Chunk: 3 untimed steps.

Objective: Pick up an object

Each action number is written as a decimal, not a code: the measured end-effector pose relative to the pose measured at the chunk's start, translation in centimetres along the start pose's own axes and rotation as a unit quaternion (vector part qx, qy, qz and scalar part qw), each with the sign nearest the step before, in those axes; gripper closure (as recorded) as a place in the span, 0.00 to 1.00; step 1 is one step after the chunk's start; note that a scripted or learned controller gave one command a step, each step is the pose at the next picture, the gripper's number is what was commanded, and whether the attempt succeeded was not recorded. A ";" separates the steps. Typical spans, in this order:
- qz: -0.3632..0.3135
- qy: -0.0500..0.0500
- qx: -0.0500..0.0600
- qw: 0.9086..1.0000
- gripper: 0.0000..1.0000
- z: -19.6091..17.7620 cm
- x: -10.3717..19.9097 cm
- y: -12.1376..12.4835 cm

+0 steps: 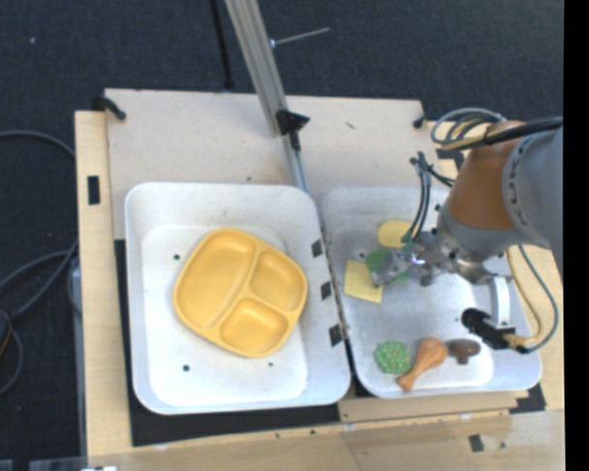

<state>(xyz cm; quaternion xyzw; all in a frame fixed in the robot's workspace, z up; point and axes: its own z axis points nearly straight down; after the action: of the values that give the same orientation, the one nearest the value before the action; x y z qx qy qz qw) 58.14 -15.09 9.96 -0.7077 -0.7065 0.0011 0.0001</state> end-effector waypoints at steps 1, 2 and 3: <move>0.002 0.000 -0.003 1.000 1.00 -1.3 -0.1 0.1; -0.002 0.000 -0.004 1.000 1.00 -6.0 0.5 0.6; -0.002 -0.001 -0.005 1.000 1.00 -12.2 -0.3 0.4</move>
<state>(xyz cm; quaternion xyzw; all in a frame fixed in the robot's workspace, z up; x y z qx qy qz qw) 58.56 -15.39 22.20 -0.7062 -0.7080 -0.0020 -0.0040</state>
